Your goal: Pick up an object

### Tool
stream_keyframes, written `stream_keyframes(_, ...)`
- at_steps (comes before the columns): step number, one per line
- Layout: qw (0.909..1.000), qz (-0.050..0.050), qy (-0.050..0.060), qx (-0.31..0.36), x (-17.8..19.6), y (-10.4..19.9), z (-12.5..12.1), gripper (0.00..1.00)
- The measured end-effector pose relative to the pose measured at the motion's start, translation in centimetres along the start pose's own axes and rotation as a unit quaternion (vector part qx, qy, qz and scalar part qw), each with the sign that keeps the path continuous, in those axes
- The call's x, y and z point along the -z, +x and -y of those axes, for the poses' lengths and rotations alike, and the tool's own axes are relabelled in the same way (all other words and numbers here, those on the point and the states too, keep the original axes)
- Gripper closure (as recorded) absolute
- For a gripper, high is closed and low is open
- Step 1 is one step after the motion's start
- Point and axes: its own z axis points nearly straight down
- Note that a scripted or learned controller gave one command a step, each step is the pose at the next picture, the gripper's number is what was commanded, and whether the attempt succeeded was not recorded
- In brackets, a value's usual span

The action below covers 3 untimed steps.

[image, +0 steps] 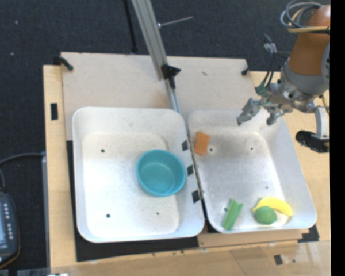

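Note:
My gripper (260, 117) hangs over the back edge of the right bin (287, 154), its two fingers spread apart with nothing between them. In that bin an orange block (201, 143) lies at the back left corner, well to the left of the gripper. A green stick (233, 214), a green round fruit (265, 215) and a yellow banana (278, 206) lie along the bin's front edge. A blue bowl (161, 172) sits upright in the left bin (98, 154), near its right wall.
A metal rail (155, 45) slants down from the top to the gap between the bins. Brown board (121, 79) lies behind both bins. A handheld screen unit (0, 226) rests at the lower left, off the bench.

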Motion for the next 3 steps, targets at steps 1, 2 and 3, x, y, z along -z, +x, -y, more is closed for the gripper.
stream_keyframes(1, 1.0000, 0.000, 0.000, 0.000, 0.0, 0.0, 0.0, 0.00)
stream_keyframes(2, 1.0000, 0.001, 0.002, -0.001, -5.0, -0.7, -0.8, 0.00)
stream_keyframes(3, 1.0000, 0.000, 0.003, -0.001, -11.3, -0.4, -0.5, 0.00)
